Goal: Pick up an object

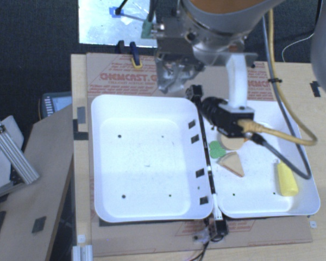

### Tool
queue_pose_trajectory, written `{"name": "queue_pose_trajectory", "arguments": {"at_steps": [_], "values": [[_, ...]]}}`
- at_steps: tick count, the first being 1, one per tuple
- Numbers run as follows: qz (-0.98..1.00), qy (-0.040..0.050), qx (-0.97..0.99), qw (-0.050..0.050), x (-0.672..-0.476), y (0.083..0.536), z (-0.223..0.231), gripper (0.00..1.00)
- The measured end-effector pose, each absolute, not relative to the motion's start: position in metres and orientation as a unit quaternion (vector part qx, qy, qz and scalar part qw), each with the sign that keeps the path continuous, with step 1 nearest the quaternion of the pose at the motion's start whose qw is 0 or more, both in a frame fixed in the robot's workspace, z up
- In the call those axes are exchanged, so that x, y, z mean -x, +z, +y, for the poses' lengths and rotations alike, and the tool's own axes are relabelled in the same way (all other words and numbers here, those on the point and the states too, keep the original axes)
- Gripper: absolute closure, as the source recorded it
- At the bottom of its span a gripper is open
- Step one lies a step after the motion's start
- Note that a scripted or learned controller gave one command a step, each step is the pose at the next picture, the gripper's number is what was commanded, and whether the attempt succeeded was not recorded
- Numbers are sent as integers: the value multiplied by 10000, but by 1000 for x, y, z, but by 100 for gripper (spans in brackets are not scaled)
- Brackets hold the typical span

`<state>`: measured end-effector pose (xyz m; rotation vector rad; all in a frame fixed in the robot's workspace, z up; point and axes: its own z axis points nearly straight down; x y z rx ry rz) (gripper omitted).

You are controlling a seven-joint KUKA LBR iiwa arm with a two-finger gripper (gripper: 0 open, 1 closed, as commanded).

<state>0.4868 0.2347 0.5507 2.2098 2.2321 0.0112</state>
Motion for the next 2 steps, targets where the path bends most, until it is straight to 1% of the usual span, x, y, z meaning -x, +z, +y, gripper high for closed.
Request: {"name": "queue_pose_trajectory", "arguments": {"at_steps": [1, 2], "values": [[7110, 33, -7032, 2, -487, 550, 235, 0], [7118, 49, -7024, 5, -487, 562, 235, 100]]}}
